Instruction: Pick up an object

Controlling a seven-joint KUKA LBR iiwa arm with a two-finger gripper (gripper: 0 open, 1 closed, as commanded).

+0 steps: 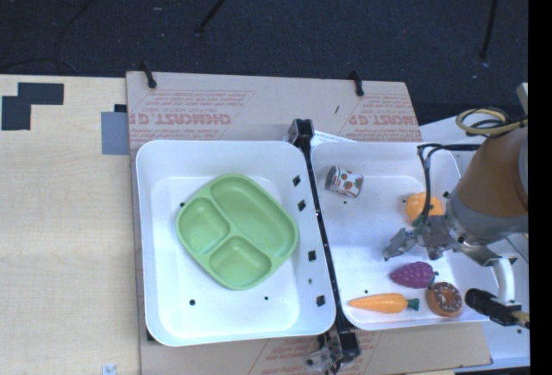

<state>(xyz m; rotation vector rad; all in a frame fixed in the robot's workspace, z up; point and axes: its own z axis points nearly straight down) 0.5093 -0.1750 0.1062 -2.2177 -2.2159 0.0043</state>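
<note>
I have the gripper (402, 244) low in the right bin (366, 209), its fingers spread with nothing between them. The grapes (412, 275) lie just below it, long axis across the bin, the nearest pick. The carrot (379, 303) sits farther below, the cup (343, 182) well above-left.

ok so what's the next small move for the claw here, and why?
Probably a short drop toward the purple grapes. The claw sits in the right bin, just above and left of them, with nothing seen between its fingers. The carrot and donut lie farther toward the near edge.
</note>
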